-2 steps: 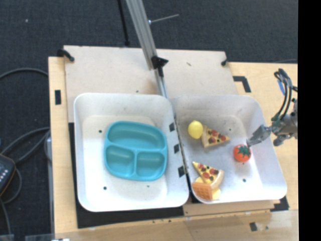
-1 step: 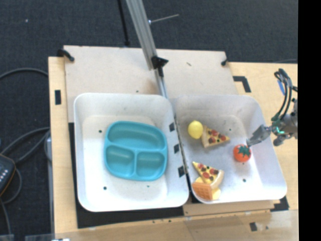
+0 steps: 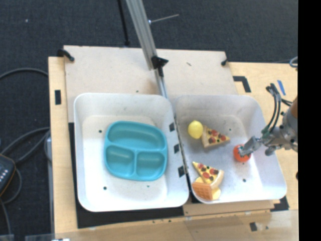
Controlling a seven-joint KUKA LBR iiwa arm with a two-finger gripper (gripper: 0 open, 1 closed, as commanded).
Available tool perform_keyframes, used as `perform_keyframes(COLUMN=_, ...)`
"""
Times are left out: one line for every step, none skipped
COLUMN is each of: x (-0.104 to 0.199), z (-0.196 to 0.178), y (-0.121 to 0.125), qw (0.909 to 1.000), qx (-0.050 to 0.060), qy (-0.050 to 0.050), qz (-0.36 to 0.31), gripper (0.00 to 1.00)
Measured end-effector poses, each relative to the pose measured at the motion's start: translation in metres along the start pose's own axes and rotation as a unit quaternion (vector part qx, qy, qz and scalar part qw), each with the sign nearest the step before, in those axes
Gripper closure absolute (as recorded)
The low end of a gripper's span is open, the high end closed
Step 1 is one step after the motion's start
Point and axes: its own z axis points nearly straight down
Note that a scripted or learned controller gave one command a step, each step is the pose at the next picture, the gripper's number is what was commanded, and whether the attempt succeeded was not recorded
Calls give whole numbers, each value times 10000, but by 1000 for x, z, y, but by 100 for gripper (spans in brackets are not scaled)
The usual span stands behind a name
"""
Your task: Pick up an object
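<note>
Orange-red small round object [image 3: 242, 153] lay at end effector [image 3: 249, 148] tip in right white bin [image 3: 271, 169]; finger state could not be told. Probably best: centre, descend squarely.

Light is even and diffuse from overhead, no hard shadows. My two white bins [image 3: 125, 104] run bright, near clipping, with soft shading under the rims. The dark floor [image 3: 50, 19] stays grainy. Frame is low-res and slightly soft overall; small toys blur at their edges.
</note>
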Motion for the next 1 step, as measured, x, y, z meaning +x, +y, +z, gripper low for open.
perform_keyframes(x=5, z=57, y=7, qw=10000, qx=-1, qy=3, qz=6, gripper=0)
